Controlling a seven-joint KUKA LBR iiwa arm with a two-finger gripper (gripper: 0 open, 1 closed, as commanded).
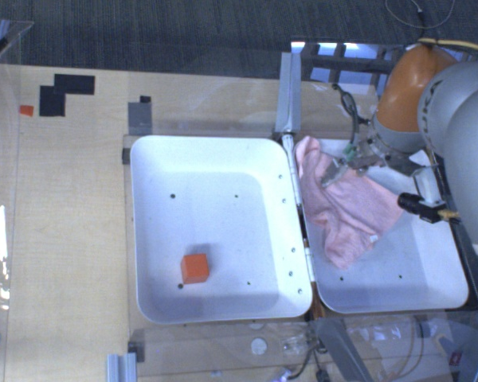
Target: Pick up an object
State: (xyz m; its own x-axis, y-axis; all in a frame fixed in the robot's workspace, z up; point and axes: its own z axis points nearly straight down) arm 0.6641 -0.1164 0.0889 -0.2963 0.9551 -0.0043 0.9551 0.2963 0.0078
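A crumpled pink cloth (352, 205) lies in the right bin (430, 289), spread from its far left corner toward the middle. My gripper (337, 173) comes down from the arm at the right and sits low on the cloth's upper part, touching or just above the fabric. A small orange block (195, 268) rests on the floor of the left bin (223, 173), near the front left, far from the gripper.
The grey arm with its orange band (406, 86) hangs over the right bin's far right corner. A black cable fitting (421, 205) juts over that bin. A metal divider (301, 229) separates the bins. Black markers (64, 92) lie on the bench at far left.
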